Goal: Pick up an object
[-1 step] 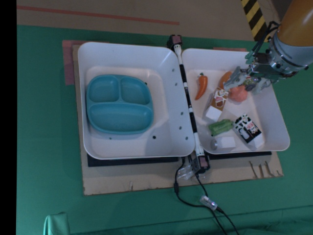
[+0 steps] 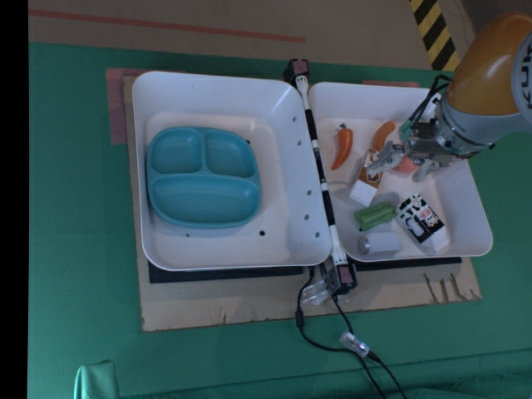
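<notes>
hovering low over the right bin (image 2: 465, 214), the gripper (image 2: 405, 161) is seen with fingers spread, nothing between them. an orange sausage (image 2: 383, 135) lies just beside it, a carrot (image 2: 342, 145) further left.

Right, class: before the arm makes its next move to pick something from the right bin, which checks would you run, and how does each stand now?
1. Gripper is over the right bin: ok.
2. Fingers open or shut: cannot tell.
3. Something already held: cannot tell; the wrist hides what is below.
4. Targets within reach: ok; orange carrot, green vegetable and cow-print carton lie in that bin.
5. Items apart enough for a clean grasp: not ok; the white block and green vegetable lie close together.
6. Blue divided plate sits in the left bin, away from the arm: ok.
</notes>
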{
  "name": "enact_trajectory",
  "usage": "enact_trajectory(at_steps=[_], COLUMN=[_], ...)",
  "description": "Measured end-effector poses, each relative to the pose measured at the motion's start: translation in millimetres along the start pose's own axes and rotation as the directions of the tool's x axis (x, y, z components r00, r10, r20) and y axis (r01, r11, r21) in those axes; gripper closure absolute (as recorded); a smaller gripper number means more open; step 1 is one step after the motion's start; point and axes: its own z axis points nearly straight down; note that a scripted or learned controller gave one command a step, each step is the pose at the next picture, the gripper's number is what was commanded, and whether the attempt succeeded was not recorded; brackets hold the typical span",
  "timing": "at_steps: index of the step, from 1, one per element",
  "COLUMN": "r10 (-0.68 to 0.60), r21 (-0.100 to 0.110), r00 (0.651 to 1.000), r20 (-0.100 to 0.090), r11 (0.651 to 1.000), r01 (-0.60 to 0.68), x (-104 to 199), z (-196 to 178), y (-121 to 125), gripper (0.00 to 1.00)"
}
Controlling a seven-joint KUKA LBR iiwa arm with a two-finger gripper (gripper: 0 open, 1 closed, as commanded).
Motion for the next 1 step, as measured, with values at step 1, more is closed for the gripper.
enact_trajectory(at_steps=[1], r10=[0.001], r21=[-0.024], r00=[1.000], r20=[0.005], r11=[1.000], r01=[-0.001], x=[-4.8], z=[25.0], y=[8.2], gripper=[0.00])
